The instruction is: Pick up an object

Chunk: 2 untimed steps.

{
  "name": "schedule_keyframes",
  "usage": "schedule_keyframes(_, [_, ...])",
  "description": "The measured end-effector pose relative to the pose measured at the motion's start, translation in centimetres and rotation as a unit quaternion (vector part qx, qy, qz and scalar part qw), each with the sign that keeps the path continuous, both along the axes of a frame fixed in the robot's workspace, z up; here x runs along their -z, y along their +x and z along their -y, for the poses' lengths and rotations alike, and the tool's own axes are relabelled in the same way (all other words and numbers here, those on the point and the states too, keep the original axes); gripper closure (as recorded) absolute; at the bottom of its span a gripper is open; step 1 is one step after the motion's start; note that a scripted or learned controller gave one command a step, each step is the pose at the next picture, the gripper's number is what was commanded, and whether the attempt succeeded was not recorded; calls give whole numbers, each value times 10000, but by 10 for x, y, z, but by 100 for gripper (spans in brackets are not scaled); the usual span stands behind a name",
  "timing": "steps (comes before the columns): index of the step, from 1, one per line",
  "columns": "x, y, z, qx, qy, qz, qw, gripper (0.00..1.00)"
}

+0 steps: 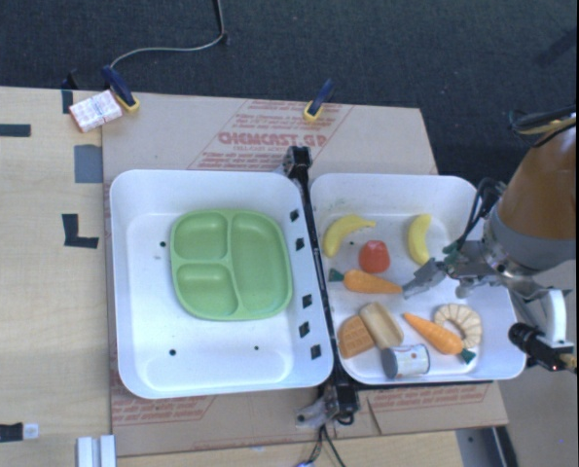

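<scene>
The right bin (484, 197) is the landmark here, a shallow white tray that holds all the toy food. To the left of it, touching along a black clip seam, is the left bin (133, 261), and inside this one lies a green divided plate (233, 265). From the right side of the right bin the arm (547, 197) comes in, grey with an orange band, and its gripper (427, 277) hangs over the middle of the right bin, with nothing seen between the fingers; whether the fingers are apart or together I cannot tell. In the upper left part of the right bin is a banana (346, 231), and a second banana (419, 236) lies upright near the upper middle. Between them, a little lower, sits a red tomato (373, 256), and just under it an orange carrot (371, 282) lies with its tip close to the gripper. In the lower part of the right bin are a bread roll (380, 324) and a brown pastry (355, 337) touching it, then another carrot (435, 334) beside a pale shrimp (460, 320), and a small grey can (407, 361) near the front wall
</scene>
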State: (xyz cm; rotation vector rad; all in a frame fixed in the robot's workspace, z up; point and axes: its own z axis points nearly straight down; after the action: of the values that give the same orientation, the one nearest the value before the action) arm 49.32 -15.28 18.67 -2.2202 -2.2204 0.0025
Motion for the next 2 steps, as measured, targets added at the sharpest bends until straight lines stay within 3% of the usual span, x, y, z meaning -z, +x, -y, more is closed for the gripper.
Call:
schedule_keyframes(1, [97, -6, 25, -6, -5, 53, 10000, 0])
schedule_keyframes(2, [88, -6, 25, -6, -5, 51, 10000, 100])
